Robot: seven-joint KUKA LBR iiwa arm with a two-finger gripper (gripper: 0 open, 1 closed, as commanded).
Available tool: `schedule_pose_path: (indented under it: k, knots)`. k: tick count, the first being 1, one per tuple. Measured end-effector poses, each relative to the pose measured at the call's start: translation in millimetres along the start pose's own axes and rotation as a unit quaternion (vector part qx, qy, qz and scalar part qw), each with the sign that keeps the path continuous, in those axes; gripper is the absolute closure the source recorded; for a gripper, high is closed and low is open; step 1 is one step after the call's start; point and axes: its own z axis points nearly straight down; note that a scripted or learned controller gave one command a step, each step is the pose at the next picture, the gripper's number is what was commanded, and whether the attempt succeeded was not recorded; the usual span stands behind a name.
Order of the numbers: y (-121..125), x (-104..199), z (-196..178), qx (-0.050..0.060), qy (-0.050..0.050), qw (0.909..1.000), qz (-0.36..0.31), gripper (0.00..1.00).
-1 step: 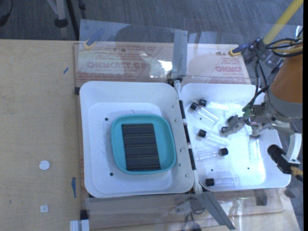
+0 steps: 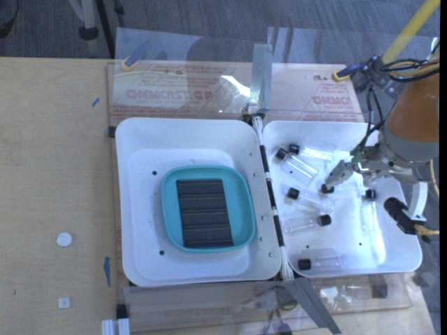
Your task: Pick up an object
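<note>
Lettering on the clear sheet (image 2: 181, 93) behind the bins reads "CHEMCAST GP", and again in part at far right. Over the right bin (image 2: 408, 257), the gripper (image 2: 328, 185) hangs low among several clear vials with black caps (image 2: 299, 165), though whether its fingers are spread or pressed together cannot be told. A teal tray (image 2: 241, 201) holding a dark ribbed block (image 2: 204, 213) sits in the left bin (image 2: 136, 187).

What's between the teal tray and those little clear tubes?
In the camera view, the bins' two white walls lie between the teal tray and the tubes, meeting at a dark seam.
</note>
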Motion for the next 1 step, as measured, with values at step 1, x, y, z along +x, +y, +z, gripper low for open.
schedule_pose_path:
  k: [1]
  knots:
    - [46.5, -35.7, 52.1, -0.002, -0.001, 0.9995, -0.032, 0.0]
